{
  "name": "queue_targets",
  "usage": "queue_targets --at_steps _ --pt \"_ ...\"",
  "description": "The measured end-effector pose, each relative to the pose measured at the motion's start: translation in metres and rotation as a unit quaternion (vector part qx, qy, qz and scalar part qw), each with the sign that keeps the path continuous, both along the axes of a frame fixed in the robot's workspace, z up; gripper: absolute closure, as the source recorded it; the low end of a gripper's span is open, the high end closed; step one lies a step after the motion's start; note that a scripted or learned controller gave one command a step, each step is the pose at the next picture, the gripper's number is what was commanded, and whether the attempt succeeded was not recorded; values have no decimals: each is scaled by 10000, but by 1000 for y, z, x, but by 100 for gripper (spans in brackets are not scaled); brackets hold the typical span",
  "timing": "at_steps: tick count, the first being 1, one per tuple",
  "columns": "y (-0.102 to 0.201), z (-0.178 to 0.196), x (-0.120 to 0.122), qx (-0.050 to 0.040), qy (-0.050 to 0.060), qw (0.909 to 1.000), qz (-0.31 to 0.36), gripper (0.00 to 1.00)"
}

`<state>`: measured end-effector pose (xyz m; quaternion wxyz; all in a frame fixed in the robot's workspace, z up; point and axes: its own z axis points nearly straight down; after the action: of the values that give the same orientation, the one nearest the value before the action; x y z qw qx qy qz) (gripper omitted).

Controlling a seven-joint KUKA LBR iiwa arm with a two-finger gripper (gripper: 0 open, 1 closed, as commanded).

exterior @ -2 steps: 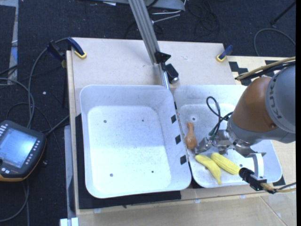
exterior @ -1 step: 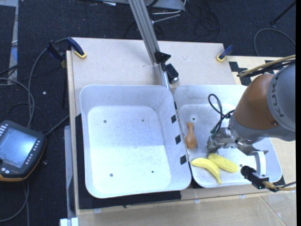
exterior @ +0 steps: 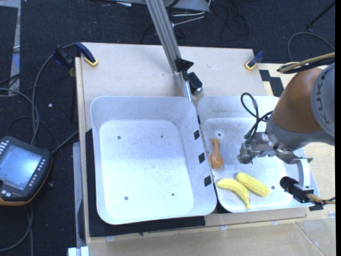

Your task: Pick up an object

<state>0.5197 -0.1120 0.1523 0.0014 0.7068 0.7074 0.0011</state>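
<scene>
- Yellow and brown toys lie in the right bin [exterior: 234,119]. There is a banana [exterior: 234,189], a corn cob [exterior: 253,184] and a brown drumstick [exterior: 216,154].
- The left bin [exterior: 106,116] sits beside it on the worktop [exterior: 133,68].
- The grey and orange arm [exterior: 298,108] reaches in from the right of the view. Its gripper [exterior: 246,154] points down into the right bin, about in the middle.
- The drumstick is just to the left of the gripper in the view. They are near, but there is a gap between them.
- The drumstick's long side runs up and down the view. Its thin end is at the top and its fat end at the bottom.
- The banana and the corn cob lie lower in the view, nearer the front wall of the bin. They touch, or almost touch, each other.
- The corn cob slants down to the right. The banana curves from left to right in front of it.
- I cannot tell if the gripper is open or closed; it is too small and dark to see. No toy shows inside it, so I think nothing is picked up yet.
- My guess is that the drumstick is the easiest one to go for. It lies alone and close. The gripper would need to slide left and close across its thin sides.
</scene>
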Motion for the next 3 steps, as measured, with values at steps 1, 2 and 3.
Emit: queue_targets --at_steps 1,2,3 --pt "-4 48 -8 -1 -2 10000 -3 100" --pt "-4 110 -4 0 -7 10000 0 100" --pt "48 99 7 6 22 10000 19 100"
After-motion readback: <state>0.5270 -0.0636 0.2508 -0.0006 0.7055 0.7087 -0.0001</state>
